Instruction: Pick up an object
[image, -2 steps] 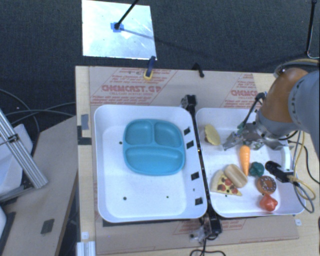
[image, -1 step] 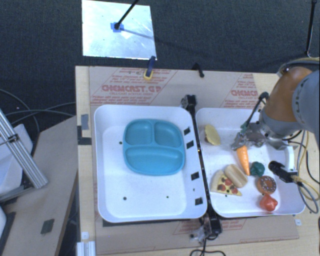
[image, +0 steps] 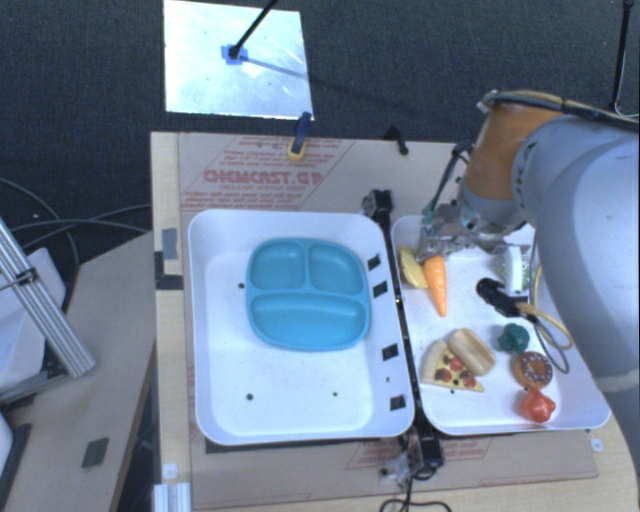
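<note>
The gripper (image: 437, 240) hangs low at the back of the right bin (image: 580, 415), just above the carrot (image: 437, 285) and banana (image: 411, 268); this looks like the reach before a grasp; next it must settle squarely over one toy.

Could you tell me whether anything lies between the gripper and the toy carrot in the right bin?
Nothing visible does. The gripper hangs at the far end of the right bin, directly above the carrot's top, with the banana just beside it on the left. The other toys lie nearer the camera, out of the way.
</note>
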